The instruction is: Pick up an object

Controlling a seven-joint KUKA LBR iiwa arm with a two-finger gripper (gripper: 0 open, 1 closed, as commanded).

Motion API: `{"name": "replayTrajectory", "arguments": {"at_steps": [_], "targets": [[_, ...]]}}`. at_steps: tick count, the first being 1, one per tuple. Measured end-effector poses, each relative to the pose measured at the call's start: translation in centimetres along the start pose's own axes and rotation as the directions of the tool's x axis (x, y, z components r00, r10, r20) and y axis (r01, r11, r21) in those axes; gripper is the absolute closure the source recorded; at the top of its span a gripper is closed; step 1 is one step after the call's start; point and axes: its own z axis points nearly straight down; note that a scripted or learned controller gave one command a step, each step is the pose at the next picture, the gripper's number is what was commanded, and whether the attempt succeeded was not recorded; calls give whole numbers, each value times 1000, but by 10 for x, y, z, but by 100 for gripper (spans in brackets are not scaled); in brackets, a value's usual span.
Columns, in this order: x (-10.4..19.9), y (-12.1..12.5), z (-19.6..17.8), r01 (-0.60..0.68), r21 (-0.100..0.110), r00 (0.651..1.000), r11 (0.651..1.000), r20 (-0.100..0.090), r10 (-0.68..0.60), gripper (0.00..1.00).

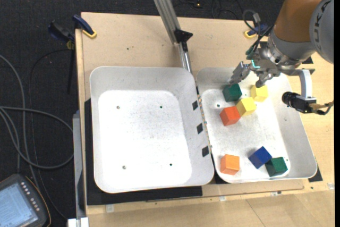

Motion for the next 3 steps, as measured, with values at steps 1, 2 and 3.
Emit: {"name": "replayTrajectory", "arguments": {"at_steps": [1, 2, 3], "targets": [[0, 0, -2, 0, -3, 1000, 1000, 1, 0, 0], [7, -7, 54, -3, 2, 1000, 1000, 0, 3, 0], [11, -16, 101, -2, 1, 1000, 1000, 0, 2, 0]]}}
